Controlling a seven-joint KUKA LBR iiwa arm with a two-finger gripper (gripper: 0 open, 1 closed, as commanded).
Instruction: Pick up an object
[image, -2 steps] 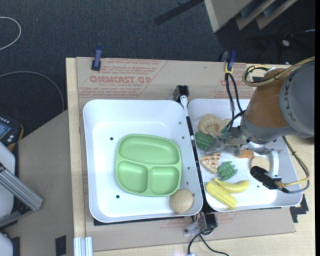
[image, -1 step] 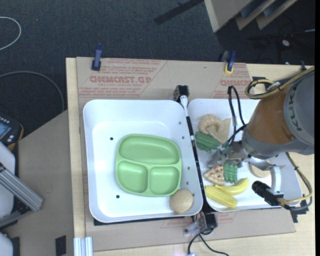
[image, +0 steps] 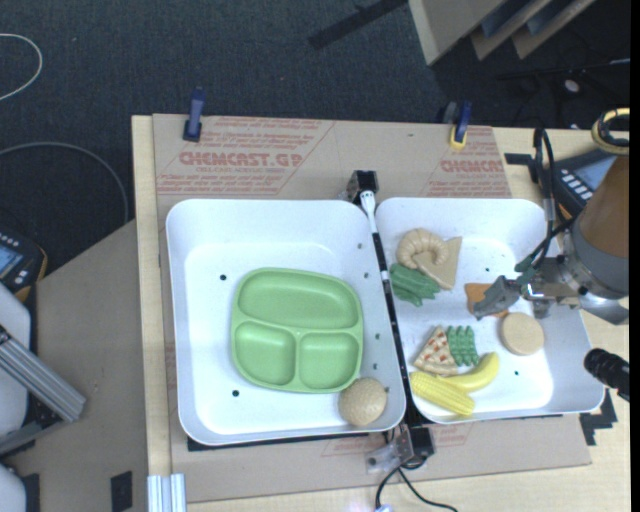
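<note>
The grey arm with its orange band (image: 608, 225) runs off the frame at 3 o'clock, only its wrist end in shot. Its dark gripper (image: 497, 297) covers part of a small orange piece (image: 477, 293) in the right-hand shallow white bin (image: 520, 215); what that piece is cannot be told. A green sectioned plastic plate (image: 297, 329) overlaps the round tan bread roll (image: 363, 401) at 5 o'clock.
</note>
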